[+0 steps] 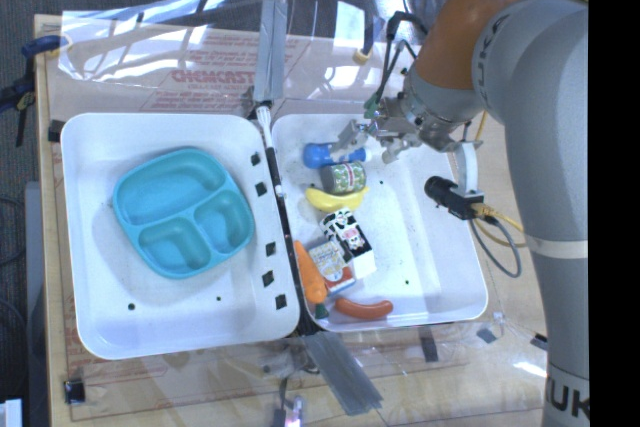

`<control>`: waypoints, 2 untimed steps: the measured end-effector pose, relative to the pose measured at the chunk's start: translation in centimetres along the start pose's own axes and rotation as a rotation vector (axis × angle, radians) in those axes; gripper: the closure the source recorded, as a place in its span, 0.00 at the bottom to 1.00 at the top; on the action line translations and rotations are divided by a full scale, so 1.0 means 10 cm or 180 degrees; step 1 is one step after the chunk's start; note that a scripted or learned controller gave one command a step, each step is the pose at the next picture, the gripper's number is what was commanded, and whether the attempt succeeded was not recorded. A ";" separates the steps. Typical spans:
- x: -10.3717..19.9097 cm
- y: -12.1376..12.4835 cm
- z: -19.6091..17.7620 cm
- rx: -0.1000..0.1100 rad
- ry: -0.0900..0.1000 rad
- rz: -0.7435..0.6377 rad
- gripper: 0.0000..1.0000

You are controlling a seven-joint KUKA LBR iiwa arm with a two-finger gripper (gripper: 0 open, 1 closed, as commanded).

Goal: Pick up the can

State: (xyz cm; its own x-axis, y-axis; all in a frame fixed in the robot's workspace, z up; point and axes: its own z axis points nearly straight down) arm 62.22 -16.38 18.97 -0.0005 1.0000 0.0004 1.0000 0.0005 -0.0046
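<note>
The can [346, 178], small with a green label, lies on its side in the right bin [440, 255], just above a yellow banana [335, 199]. My gripper [371, 141] hovers over the far part of that bin, just up and right of the can. Its two fingers [352, 133] are spread open with nothing between them. A blue object [320, 155] lies next to the left finger, left of the gripper and above the can.
Lower in the right bin are a cow-patterned carton [348, 237], a carrot [311, 277] and a red sausage [363, 308]. The left bin [90, 295] holds a blue divided plate [182, 211]. A black cable part [452, 197] hangs over the bin's right side.
</note>
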 end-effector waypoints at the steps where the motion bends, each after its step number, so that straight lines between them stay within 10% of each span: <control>1: 0.06 -0.15 0.95 -0.0023 -0.0004 -0.0021 0.00; 2: 0.05 -0.16 0.87 0.0005 -0.0001 -0.0029 1.00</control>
State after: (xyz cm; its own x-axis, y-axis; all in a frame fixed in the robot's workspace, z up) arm 60.58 -15.85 10.32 -0.0095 1.0000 0.0003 0.9999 0.0095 -0.0061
